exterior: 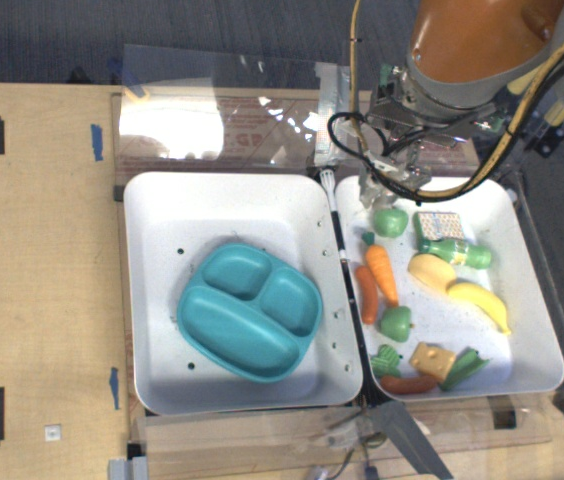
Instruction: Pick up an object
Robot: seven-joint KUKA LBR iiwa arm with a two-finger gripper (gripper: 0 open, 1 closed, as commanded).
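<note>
Claw (394, 180) of mine hung over the right shallow white bin's (534, 298) far left corner, just above a small green plastic vegetable (390, 222); its grip state I couldn't tell.

A teal divided plate (250, 311) lies in the left white bin (152, 208).

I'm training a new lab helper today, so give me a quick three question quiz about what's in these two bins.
1. True or false: the teal tray lies in the left bin.
2. Which sits nearest the gripper? A banana B green ball C carrot
3. Fill in: the banana lies in the ___ bin.

Key: 1 true. 2 B. 3 right.
</note>
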